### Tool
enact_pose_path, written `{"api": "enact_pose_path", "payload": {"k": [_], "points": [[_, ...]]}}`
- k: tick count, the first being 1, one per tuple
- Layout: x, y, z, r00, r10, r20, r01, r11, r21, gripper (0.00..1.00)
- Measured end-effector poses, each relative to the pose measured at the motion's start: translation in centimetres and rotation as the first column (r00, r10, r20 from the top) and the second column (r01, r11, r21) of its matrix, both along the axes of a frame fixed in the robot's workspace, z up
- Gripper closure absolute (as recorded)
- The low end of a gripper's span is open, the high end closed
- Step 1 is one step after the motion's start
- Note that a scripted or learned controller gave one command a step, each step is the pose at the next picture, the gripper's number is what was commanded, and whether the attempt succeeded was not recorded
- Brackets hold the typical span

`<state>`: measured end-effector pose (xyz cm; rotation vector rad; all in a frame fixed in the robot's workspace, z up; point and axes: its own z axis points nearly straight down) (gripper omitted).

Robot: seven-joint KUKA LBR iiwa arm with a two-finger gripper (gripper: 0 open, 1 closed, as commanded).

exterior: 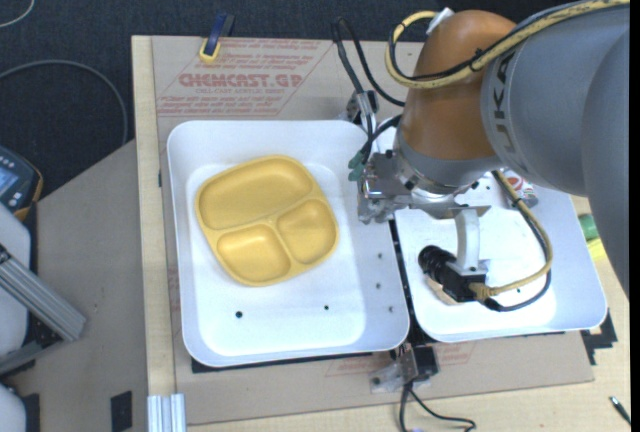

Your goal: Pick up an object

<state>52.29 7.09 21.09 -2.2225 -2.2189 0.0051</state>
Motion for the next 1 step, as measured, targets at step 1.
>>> {"api": "enact_pose_path", "payload": {"k": [1], "points": [[-4.33,0.44,14.31,1.0,0.005,0.018,-0.005,1.0,0.006,1.0]]}}
